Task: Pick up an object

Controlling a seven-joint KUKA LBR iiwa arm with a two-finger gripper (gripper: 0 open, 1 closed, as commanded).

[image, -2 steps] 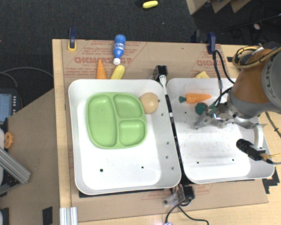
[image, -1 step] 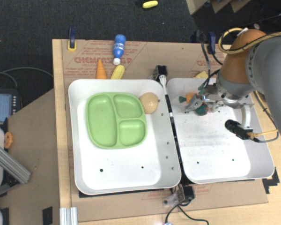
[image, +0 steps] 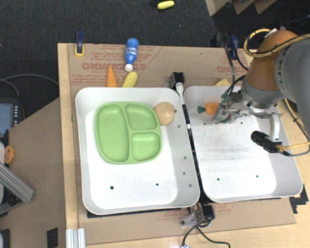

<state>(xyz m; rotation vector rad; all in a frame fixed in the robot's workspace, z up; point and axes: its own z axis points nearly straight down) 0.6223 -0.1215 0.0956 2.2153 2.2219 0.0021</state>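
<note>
A small orange carrot toy [image: 211, 108] is being approached in the right bin [image: 248, 185], at its far left, by the gripper [image: 228, 111]. Whether the jaws are parted cannot be told. Judged light, stiff, slippery; its thick middle is being favoured.

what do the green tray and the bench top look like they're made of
Green tray: probably moulded plastic, with a smooth matte look, even colour and rounded compartment walls. Bench top: looks like cardboard or fibreboard, tan and dull, with red printed lettering; the view cannot settle which.
</note>
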